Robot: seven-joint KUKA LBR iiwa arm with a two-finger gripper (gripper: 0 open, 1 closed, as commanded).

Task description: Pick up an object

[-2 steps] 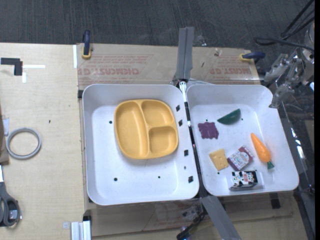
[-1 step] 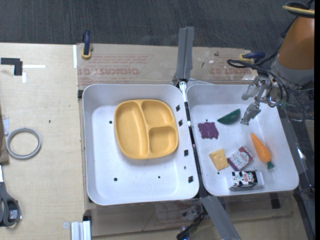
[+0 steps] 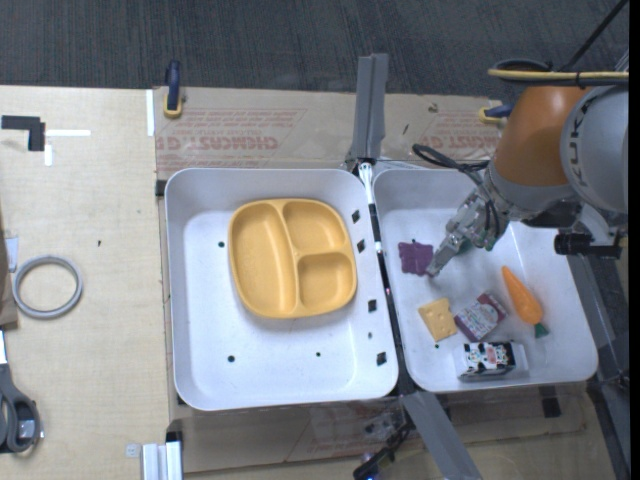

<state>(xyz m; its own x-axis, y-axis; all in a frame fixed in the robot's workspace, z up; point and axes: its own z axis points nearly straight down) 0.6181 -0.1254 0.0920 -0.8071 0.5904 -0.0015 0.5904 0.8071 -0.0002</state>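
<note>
The table (image 3: 80, 188) is of pale wood, and behind it the floor (image 3: 200, 18) is a dark grey carpet. On the table two shallow white bins stand side by side, with a flat brown cardboard sheet (image 3: 250, 128) lying under their far edge. The left bin (image 3: 200, 368) holds a yellow plate (image 3: 293, 258) with three compartments, lying flat near the middle. The right bin (image 3: 560, 358) holds the small things: a purple piece (image 3: 414, 256) near its left wall, a yellow cheese slice (image 3: 437, 319) nearer to me, a dark red packet (image 3: 478, 316) just beside the cheese, an orange carrot (image 3: 523, 296) toward the right wall, and a small black and white carton (image 3: 489, 359) at the near edge. The grey arm (image 3: 590, 148) with its orange band (image 3: 535, 133) reaches in from the right, and the gripper (image 3: 440, 260) hangs low over the right bin, its tips just beside the purple piece. The fingers (image 3: 447, 252) look close together and I see nothing between them, but I cannot tell surely if they are closed. On the bare table at the left lie a grey ring (image 3: 45, 286) and, near the front corner, a pair of scissors (image 3: 18, 418). A blue clamp (image 3: 174, 88) stands at the far edge of the cardboard.
</note>
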